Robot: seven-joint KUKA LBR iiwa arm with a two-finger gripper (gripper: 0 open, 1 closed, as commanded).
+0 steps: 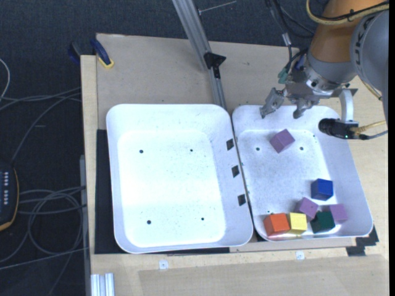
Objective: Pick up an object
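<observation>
**Inspector:** Nearest the lens, a pale wooden bench (154,60) edge runs along the bottom of the view, with a small metal bracket (102,283) at its lower left corner. Now the gripper (286,103): it hangs above the far rim of the right bin (364,196). Its two fingers stand spread apart, with nothing between them.

**Clerk:** And the pieces to be picked?

**Inspector:** One purple block (282,140) lies alone on the right bin's floor, just below the gripper and apart from it. The others crowd the near right corner: an orange cube (278,223), a yellow cube (298,221), a dark green cube (323,221), a blue cube (321,189), and two further purple pieces (308,206) (337,213). Several of these touch one another.

**Clerk:** The left side?

**Inspector:** Left bin (166,177) is white, speckled, with four small dark dots on its floor. Black clips (235,171) sit along the seam where the two bins meet.

**Clerk:** Surroundings?

**Inspector:** A grey metal pole (197,36) slants across the bench top from above. A blue and yellow clamp (102,53) grips the far left corner. Beyond the bench lies dark carpet (43,17), with cables (37,196) looping at the left beside a dark device with an orange edge (7,196). Arm (345,23) shows its orange band at upper right, with cables around it.
</observation>
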